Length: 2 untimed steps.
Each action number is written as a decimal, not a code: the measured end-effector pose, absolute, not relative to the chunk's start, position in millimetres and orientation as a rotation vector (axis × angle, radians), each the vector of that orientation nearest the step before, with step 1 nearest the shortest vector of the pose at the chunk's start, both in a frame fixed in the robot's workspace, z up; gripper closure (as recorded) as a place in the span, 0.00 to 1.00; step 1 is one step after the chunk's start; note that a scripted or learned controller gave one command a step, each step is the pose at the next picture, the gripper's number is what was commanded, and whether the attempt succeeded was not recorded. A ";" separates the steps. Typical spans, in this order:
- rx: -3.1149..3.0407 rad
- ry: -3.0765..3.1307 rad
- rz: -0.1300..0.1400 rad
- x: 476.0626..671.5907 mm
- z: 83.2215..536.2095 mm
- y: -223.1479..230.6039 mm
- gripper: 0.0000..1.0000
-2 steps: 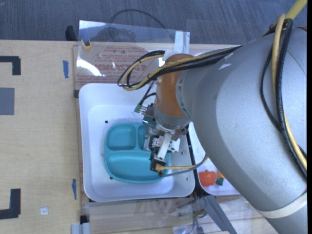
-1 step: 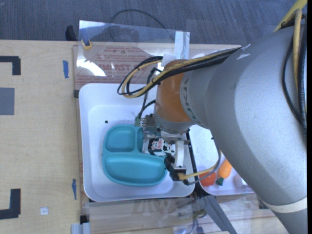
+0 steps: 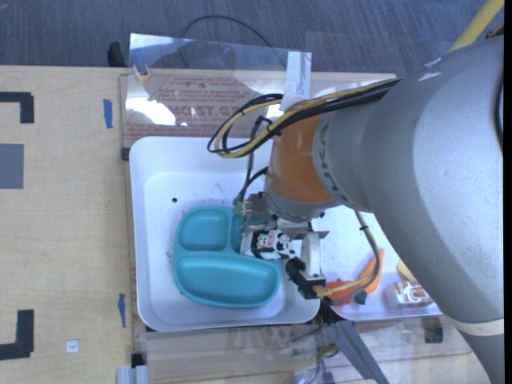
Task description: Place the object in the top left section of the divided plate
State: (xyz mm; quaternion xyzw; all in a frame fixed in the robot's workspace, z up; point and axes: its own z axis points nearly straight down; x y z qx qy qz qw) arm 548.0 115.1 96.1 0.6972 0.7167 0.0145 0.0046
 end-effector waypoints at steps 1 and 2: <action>1.913 2.492 -0.001 480.0 183.5 90.2 1.00; 1.951 2.412 0.052 503.1 113.3 96.3 1.00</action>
